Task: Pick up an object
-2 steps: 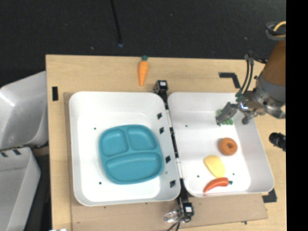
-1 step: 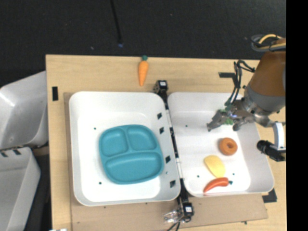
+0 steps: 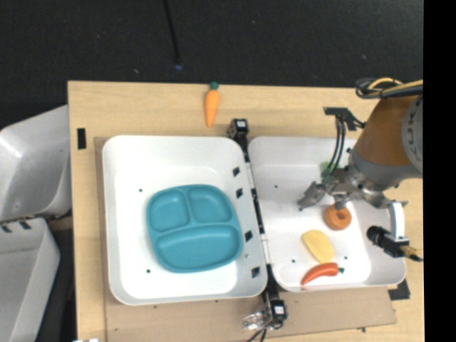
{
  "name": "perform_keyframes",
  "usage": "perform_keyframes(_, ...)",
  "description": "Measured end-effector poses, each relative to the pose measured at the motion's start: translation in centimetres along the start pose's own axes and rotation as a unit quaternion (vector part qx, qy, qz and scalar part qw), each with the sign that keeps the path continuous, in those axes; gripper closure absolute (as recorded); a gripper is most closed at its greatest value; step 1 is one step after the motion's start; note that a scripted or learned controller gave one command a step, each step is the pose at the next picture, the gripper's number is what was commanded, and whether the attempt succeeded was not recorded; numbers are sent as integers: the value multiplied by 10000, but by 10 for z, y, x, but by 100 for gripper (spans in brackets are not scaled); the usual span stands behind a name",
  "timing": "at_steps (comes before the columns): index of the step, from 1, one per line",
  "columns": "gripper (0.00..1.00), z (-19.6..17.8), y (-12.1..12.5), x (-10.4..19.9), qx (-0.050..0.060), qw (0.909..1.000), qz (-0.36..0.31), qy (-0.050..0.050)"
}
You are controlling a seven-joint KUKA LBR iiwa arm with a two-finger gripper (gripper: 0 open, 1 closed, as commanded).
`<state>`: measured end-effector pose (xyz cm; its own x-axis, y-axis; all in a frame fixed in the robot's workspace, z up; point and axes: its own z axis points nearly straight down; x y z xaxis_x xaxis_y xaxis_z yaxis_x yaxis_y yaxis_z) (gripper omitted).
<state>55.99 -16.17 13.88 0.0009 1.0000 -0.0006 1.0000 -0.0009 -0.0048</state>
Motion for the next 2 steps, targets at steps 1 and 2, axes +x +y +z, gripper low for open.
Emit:
perform_keyframes(1,100,-15,2,-1,-40,10000,12,-2)
perform_keyframes(2,100,-59,7,-2,-53,10000,-17,-7)
